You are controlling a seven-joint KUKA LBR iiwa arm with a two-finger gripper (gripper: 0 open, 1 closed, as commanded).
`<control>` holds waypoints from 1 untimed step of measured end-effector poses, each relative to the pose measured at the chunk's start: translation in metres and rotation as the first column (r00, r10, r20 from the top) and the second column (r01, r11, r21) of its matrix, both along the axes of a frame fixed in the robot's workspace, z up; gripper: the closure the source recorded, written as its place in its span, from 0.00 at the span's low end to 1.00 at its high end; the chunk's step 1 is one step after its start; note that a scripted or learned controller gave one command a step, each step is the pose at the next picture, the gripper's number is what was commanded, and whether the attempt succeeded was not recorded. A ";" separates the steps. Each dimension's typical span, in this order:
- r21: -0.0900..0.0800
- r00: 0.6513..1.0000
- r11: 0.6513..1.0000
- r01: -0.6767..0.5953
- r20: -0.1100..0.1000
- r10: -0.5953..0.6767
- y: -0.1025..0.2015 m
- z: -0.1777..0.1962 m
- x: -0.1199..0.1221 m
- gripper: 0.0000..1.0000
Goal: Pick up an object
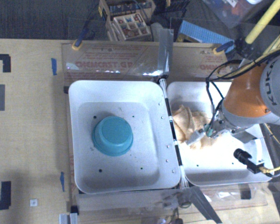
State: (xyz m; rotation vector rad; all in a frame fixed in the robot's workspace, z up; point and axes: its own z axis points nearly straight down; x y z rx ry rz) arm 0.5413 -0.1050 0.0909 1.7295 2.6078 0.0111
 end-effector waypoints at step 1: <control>0.001 1.000 1.000 0.006 0.006 -0.006 -0.003 0.011 0.001 1.00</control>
